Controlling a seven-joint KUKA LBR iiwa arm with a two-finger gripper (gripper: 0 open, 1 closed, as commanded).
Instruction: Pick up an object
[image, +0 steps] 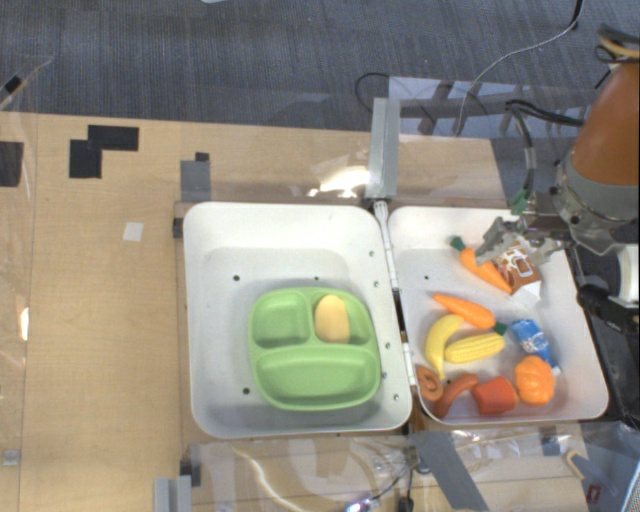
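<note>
Camera view: the gripper (515, 243) hangs low over the far part of the right bin (592, 385), just over a carrot (479, 268) and a small brown-and-white packet (520, 268). Whether it is apart or together cannot be told, nor whether it touches either thing. The carrot lies directly under and slightly left of the gripper, its long axis running diagonally, green end toward the far left, orange tip toward the near right. In the left bin (215, 300) a green divided plate (312, 350) carries a yellow lemon (332, 318).
</note>
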